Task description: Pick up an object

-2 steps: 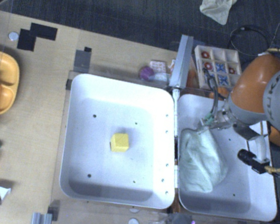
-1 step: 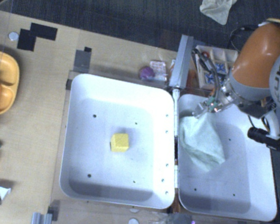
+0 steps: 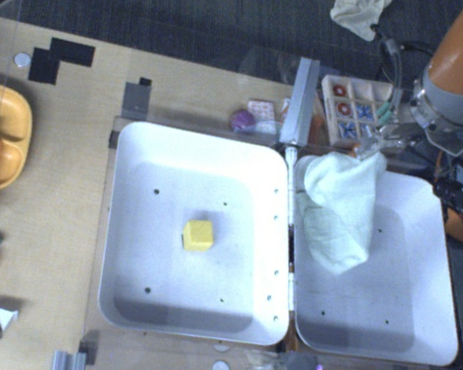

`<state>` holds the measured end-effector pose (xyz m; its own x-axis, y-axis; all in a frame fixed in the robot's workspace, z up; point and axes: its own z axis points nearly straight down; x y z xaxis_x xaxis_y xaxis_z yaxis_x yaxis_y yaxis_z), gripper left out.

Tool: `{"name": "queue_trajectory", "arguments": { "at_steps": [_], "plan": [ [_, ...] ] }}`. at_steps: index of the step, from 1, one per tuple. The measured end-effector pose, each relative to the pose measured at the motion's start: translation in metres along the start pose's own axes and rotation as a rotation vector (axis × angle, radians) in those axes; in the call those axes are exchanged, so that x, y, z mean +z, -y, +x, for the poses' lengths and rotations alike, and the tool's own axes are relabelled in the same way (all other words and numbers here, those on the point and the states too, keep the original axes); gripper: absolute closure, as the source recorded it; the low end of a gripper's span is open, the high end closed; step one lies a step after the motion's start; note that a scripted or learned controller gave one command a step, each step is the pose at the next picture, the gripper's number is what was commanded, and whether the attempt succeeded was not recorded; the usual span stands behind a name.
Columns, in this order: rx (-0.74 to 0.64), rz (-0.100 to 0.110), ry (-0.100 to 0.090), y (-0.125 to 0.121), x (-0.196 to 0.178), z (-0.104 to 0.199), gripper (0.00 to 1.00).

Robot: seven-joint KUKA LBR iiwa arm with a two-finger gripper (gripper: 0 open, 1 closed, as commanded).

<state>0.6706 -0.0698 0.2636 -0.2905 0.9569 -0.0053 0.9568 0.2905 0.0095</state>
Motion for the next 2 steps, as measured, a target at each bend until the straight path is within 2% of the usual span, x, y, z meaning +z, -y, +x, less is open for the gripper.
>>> {"name": "queue_trajectory", "arguments": {
  "at_steps": [1, 2],
  "plan": [
    [-0.287, -0.001, 0.001, 0.023, -0.006, -0.077, 1.0],
    [-0.277, 0.0, -0.002, 0.027, -0.002, 0.011, 1.0]
  ]
}}
